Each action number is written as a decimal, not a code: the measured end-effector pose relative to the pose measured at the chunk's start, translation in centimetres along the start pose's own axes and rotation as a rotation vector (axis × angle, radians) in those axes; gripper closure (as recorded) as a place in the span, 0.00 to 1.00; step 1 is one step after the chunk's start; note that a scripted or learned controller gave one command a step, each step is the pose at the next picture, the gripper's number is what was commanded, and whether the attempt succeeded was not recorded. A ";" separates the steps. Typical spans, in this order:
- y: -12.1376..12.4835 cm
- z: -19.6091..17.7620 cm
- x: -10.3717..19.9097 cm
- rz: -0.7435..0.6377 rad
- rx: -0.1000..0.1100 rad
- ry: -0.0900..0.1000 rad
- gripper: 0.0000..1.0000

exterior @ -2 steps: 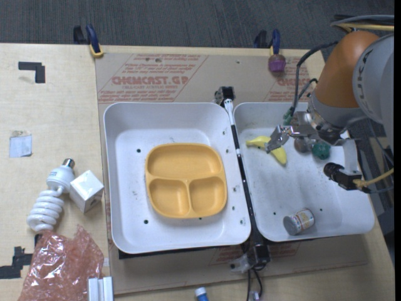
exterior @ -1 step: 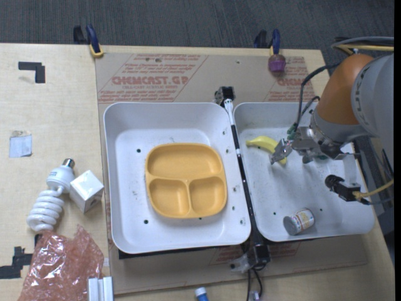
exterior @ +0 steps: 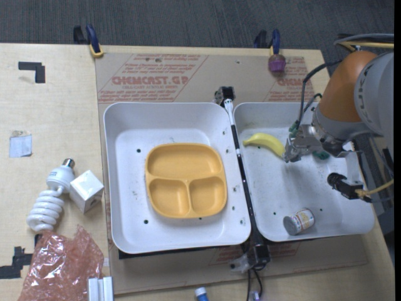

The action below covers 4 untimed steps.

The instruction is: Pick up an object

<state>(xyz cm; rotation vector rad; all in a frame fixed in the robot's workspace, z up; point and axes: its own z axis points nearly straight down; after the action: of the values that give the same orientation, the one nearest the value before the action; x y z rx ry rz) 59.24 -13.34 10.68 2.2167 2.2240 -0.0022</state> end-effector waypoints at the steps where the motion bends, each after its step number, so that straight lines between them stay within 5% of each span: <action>1: 0.0 0.0 0.0 0.000 0.000 0.000 0.00; 3: -11.5 1.4 3.8 0.005 0.000 0.002 0.00; 4: -11.4 0.5 3.8 0.007 -0.003 0.002 1.00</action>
<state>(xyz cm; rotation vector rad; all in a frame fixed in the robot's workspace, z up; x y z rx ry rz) 47.87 -9.60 10.22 2.2241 2.2156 0.0024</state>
